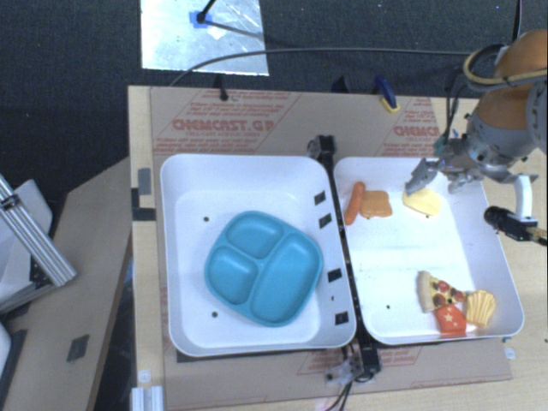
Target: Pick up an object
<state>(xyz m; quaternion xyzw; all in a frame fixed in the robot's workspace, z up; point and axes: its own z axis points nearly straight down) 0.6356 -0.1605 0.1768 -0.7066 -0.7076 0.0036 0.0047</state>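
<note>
A sky-blue plastic divided plate (264, 266) lay in the left white bin (184, 187). In the right white bin (492, 264), an orange toy carrot (353, 203) touched a tan toast-like piece (376, 204); a pale yellow wedge-shaped toy (423, 201) sat near the far wall. The gripper (423, 179) hung just above that wedge. Whether its jaws stood apart or together, I could not tell. Toy pizza (437, 291) sat at the near corner. This looked like the approach step; next, probably a descent around the wedge.
</note>
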